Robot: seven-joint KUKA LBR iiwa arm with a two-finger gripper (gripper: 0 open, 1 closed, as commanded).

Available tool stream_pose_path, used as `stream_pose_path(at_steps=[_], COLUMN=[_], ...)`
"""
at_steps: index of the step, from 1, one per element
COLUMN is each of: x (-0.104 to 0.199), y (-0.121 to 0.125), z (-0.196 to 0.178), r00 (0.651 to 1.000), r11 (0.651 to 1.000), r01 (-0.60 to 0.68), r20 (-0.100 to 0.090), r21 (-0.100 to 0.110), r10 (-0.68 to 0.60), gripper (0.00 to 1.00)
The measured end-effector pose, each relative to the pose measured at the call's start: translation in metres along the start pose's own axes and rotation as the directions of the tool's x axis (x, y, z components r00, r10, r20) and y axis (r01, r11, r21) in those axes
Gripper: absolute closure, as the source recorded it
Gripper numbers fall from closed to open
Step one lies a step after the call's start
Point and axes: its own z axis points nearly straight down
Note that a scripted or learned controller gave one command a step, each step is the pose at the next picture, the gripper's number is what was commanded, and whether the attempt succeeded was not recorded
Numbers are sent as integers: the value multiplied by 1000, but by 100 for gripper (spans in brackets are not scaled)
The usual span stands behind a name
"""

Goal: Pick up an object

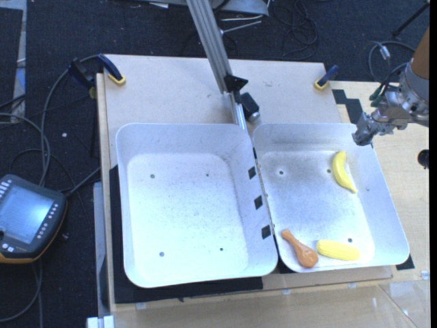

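Arm poised at the far right corner of the right bin, three small things lying below it

The left bin (184,203) sits well off to the gripper's left; the right bin (382,203) lies beneath and in front of the gripper (362,137), which hangs over that bin's far right rim, its tip too dark and small to tell whether it is spread or closed. A yellow banana (341,171) lies just in front of the gripper; a second yellow piece (338,250) and an orange drumstick-shaped toy (301,249), seemingly almost touching, lie well nearer the bin's front edge
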Motion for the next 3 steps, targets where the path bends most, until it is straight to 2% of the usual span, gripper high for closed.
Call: stream_pose_path(at_steps=[3], x=[155], y=[-21], z=[38], r00=[1000], r11=[1000], r01=[4], r20=[-2], r21=[5], r10=[-4], gripper=[100])
